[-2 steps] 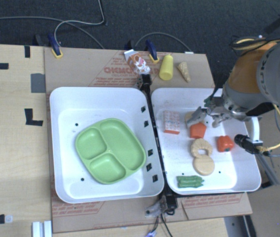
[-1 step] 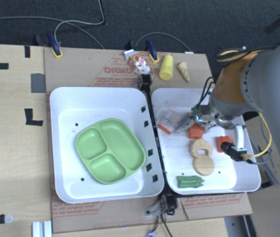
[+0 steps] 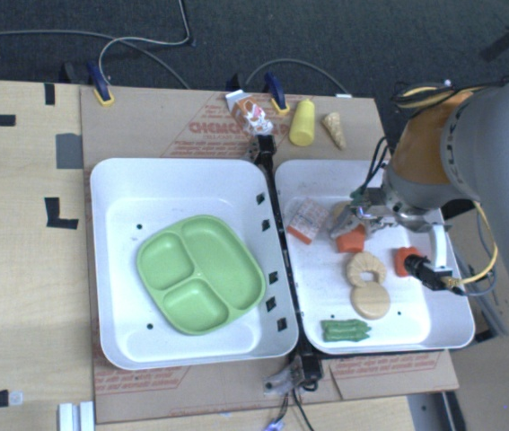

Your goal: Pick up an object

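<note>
arm point(image 3: 456, 151) leans in from right over right bin point(image 3: 451, 330). gripper point(image 3: 355, 221) low in bin, right above orange block point(image 3: 352, 240); grip state unclear, cannot tell. donut point(image 3: 365, 268), tan disc point(image 3: 371, 302), green pod point(image 3: 345, 331) nearby. green tray point(image 3: 200, 273) in left bin point(image 3: 110, 241).
</note>
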You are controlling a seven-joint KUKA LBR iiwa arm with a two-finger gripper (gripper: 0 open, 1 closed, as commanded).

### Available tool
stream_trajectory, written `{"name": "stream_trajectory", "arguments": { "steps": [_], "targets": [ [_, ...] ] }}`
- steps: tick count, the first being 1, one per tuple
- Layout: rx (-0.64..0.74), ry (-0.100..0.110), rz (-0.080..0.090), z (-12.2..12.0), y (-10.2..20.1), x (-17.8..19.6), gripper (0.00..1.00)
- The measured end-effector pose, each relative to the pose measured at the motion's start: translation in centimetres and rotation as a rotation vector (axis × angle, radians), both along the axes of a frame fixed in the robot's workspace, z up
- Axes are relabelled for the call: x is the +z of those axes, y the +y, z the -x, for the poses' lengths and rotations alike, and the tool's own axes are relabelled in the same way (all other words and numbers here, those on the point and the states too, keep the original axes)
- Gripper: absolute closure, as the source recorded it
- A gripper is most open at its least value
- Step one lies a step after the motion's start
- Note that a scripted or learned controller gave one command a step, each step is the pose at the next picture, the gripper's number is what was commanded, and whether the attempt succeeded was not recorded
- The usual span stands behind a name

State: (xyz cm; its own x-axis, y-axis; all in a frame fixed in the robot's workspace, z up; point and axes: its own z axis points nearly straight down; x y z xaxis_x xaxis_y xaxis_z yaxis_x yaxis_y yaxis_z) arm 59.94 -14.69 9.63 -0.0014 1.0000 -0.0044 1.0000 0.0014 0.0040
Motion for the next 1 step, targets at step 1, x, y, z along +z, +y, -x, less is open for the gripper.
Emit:
{"name": "stream_trajectory", "arguments": {
  "steps": [1],
  "targets": [
    [0.002, 0.003, -0.005, 0.4, 7.97, 8.87, 1.0]
  ]
}}
